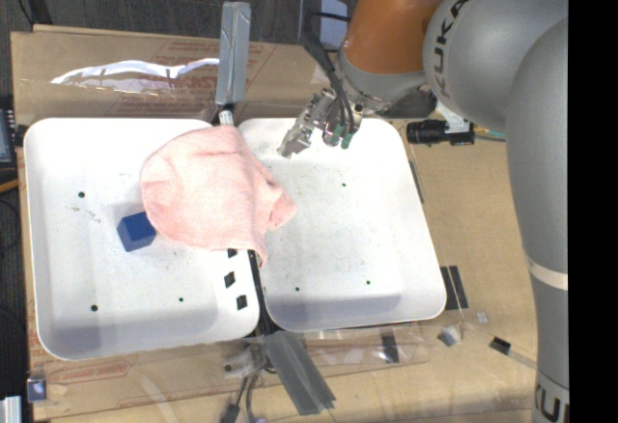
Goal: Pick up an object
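The jaws [314,133] hung over the far left corner of the right bin [386,247], close to its back rim, with the grey arm [502,54] and its orange band [391,15] bulking behind and to the right of them. Nothing sat between them, and how wide they stood could not be told from this slant.

A pink cloth [212,187] lay crumpled below and to the left of the jaws, well apart from them. Most of it rested in the left bin [58,218], but its right edge was draped across the rims where the two bins met and spilled a little into the right one. A small blue block [136,231] sat farther left again, on the floor of the left bin, just beside the cloth's lower left edge; whether the two touched could not be told.

Both bins stood side by side on the brown surface [463,218], with a grey post [233,54] upright behind the seam between them, to the left of the jaws.
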